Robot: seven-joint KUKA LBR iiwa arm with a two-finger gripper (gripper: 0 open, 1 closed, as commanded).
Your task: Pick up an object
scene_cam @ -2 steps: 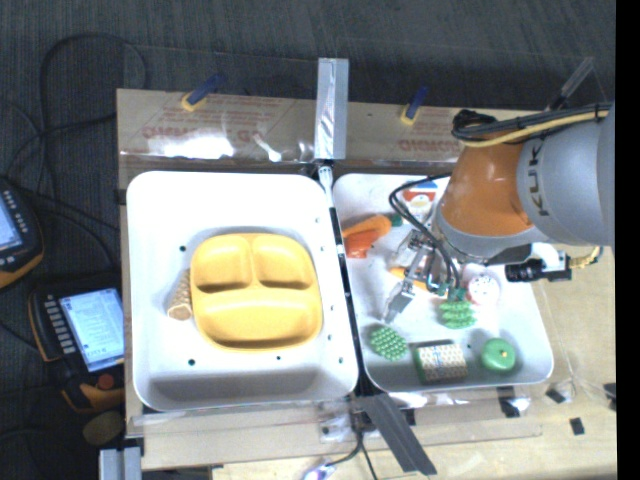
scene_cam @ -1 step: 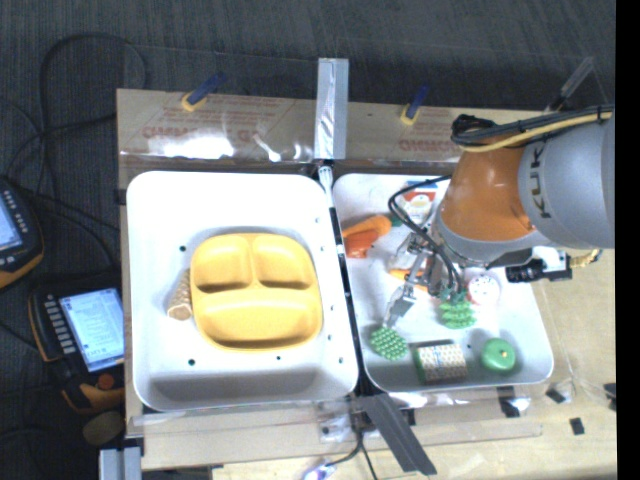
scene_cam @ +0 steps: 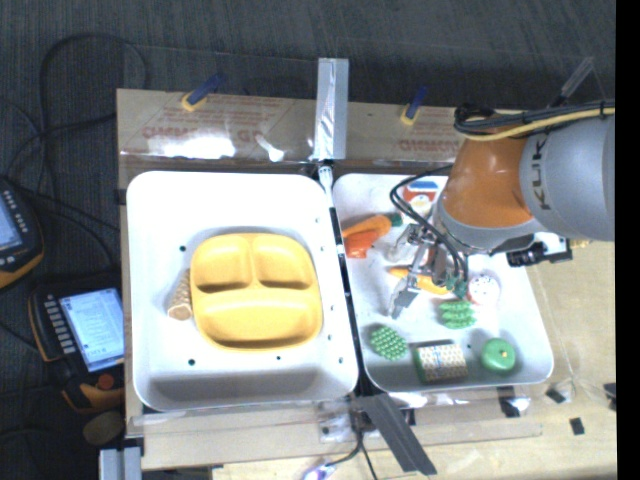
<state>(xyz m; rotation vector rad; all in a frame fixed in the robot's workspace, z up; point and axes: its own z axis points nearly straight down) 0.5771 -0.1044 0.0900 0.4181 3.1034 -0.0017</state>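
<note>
Gripper (scene_cam: pixel 412 290) low in the right bin (scene_cam: pixel 530 358)
You couldn't tell its grip; centring squarely over one toy was wise

The arm (scene_cam: pixel 540 183) reaches in from the right — gripper (scene_cam: pixel 420 268) pointing down (wrist orange-banded).

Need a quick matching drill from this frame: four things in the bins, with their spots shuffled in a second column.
Things:
1. yellow tray
2. green apple
3. orange carrot
4. ice cream cone

Places:
A. front right corner of the right bin
B. far left part of the right bin, near the divider
C. middle of the left bin
D. left bin, against the tray's left edge

Pairs: 1-C, 2-A, 3-B, 4-D
</note>
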